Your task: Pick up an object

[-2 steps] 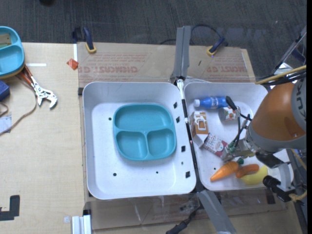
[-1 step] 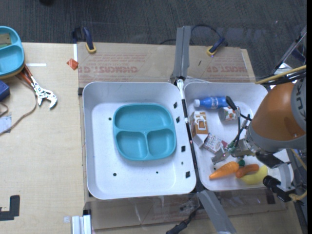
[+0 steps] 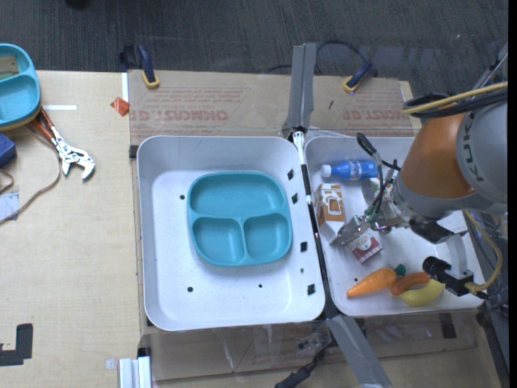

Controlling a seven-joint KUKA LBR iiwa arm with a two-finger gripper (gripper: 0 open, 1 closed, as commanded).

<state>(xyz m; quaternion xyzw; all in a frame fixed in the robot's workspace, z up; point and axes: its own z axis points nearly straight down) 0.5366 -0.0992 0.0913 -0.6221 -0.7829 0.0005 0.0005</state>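
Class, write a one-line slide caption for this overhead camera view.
Gripper reaches into the cluttered right bin; a teal divided plate fills the left bin.

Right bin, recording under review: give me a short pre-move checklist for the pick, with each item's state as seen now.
1. Gripper is inside the right bin: ok.
2. Candidate items within the bin, namely blue bottle, carrot, banana, small red packet: ok.
3. Something is held between the fingers: cannot tell; the tip is too small and cluttered.
4. Gripper centred over one single item: cannot tell; it sits between the brown snack packet and the red packet.
5. Teal divided tray in the left bin lies away from the arm: ok.
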